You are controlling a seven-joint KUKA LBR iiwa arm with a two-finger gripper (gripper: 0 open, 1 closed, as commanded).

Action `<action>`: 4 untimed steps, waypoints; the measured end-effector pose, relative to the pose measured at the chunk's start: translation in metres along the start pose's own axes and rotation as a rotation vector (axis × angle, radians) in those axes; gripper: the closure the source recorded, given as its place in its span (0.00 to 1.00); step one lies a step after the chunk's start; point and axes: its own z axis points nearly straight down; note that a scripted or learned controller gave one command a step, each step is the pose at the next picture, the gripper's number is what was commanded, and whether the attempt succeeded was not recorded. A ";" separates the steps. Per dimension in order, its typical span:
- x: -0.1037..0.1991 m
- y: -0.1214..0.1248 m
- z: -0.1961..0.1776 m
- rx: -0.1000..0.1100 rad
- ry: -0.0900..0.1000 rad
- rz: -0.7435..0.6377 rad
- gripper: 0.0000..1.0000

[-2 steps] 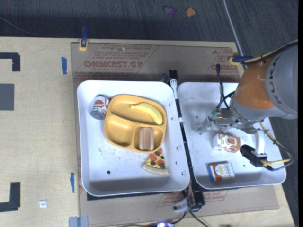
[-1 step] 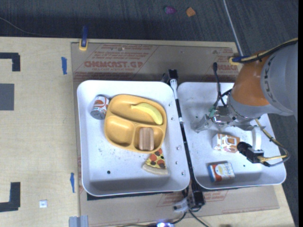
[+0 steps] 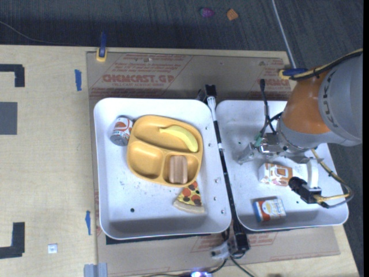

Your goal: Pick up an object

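Note:
My gripper [image 3: 253,150] hangs low in the right bin [image 3: 242,117], under the grey arm with its orange band [image 3: 304,111]. Just right of it lies a white and orange packet [image 3: 275,175]. A blue and white box [image 3: 269,209] rests near the bin's front edge. In the left bin [image 3: 109,172] a yellow divided plate [image 3: 141,157] carries a banana [image 3: 181,136] and a brown hot dog piece [image 3: 177,169]. A small can [image 3: 120,130] lies at the plate's left. A pizza slice [image 3: 189,196] lies in front of it.
A black rail [image 3: 221,154] runs between the two bins. Black and yellow cables [image 3: 314,196] trail from the wrist over the right bin's right side. Brown cardboard [image 3: 144,71] lies under both bins on the wooden bench.

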 end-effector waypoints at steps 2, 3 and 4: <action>0.001 -0.036 -0.001 -0.002 0.000 -0.001 0.00; 0.000 -0.067 -0.001 -0.003 0.000 -0.001 0.00; 0.000 -0.067 -0.001 -0.004 0.000 -0.001 0.00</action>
